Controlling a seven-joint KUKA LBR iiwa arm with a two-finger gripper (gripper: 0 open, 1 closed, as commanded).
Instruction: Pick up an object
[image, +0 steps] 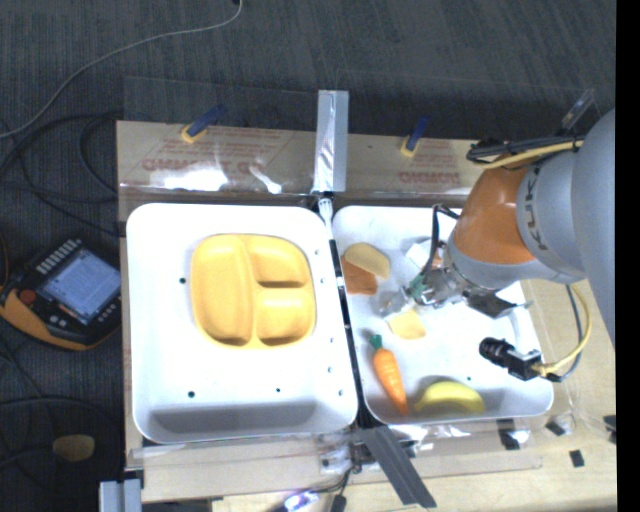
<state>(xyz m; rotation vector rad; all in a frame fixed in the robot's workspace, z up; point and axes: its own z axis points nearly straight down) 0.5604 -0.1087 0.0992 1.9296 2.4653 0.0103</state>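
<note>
Although the grey arm's gripper (418, 290) hangs low in the right white bin (520, 400), I cannot tell its state, and nothing looks lifted. A pale yellow wedge (406, 325) lies just near of it, a tan bread-like piece (364, 266) to its left, an orange toy carrot (389, 374) and yellow banana (449, 398) nearer. The yellow divided tray (252, 288) sits in the left bin (160, 400). The pick seems undone.

Arm (560, 215) cut off by the right edge, base out of frame. Orange band and wrist cover the top right of the right bin (455, 385). Gripper (418, 292) is small and blurred (can't tell how the fingers stand, or whether anything's between them). Pale yellow piece (406, 325) just below it: too small to identify. Handheld unit (62, 292) screen unreadable.
</note>
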